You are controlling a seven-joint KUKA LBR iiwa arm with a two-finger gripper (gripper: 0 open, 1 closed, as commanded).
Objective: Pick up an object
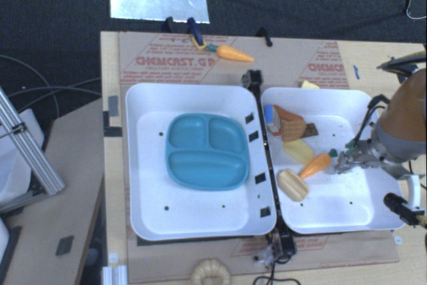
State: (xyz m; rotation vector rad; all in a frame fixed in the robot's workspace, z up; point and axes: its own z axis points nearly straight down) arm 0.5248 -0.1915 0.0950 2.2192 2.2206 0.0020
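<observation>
The arm comes in from the right side, and its tool (341, 162) is low inside the right bin (347, 213), close to the right end of a small orange carrot (315, 165) that lies there. The tool is dark and small in the picture, so I cannot tell if it is open or closed, and I cannot tell if it touches the carrot or is only just beside it. The carrot seems to lie flat on the bottom of the bin, not lifted.

In the same bin there are other pieces of toy food. A tan bread roll (292, 184) is near the left wall, a yellow piece (299, 150) is just beside the carrot, and a brown piece (293, 127) is further to the back. The left bin (150, 143) holds a blue plate with sections (206, 150). A second carrot (231, 53) lies outside the bins on the surface (173, 60), well apart from the arm.

I judge that the task is at its early part. The tool has reached an object, probably the carrot, but nothing is raised from the bin. What is left is to get a firm grip on it and to lift it clear of the bin.
</observation>
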